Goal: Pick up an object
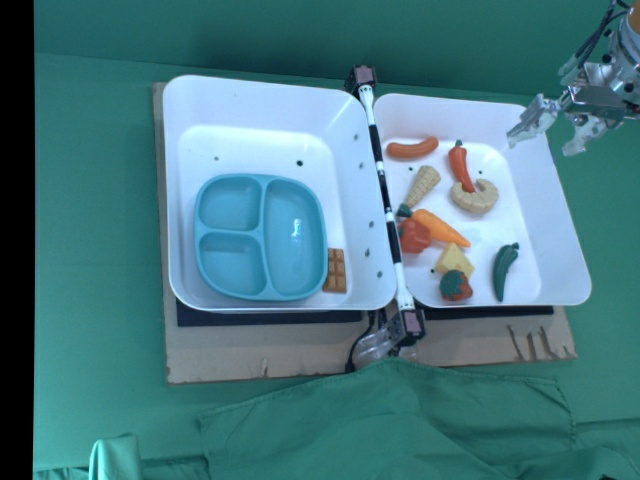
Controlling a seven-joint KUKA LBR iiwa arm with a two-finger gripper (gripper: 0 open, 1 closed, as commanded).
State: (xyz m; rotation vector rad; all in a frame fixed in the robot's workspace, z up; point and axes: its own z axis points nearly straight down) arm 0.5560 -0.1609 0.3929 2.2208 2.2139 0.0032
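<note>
The right bin [556, 208] holds several toy foods: a sausage [411, 148], a red chili [461, 165], a cone [422, 185], a pale ring-shaped piece [474, 197], a carrot [438, 226], a red pepper [413, 236], a yellow wedge [454, 259], a strawberry [456, 286] and a green chili [503, 269]. My gripper [551, 133] hangs above the bin's far right corner, open, with nothing between its fingers.
The left bin [250, 103] bears a blue three-compartment plate [261, 236] and a small brown waffle piece [335, 270] beside it. A black-and-white divider bar [384, 193] runs between the bins. Green cloth surrounds the bench.
</note>
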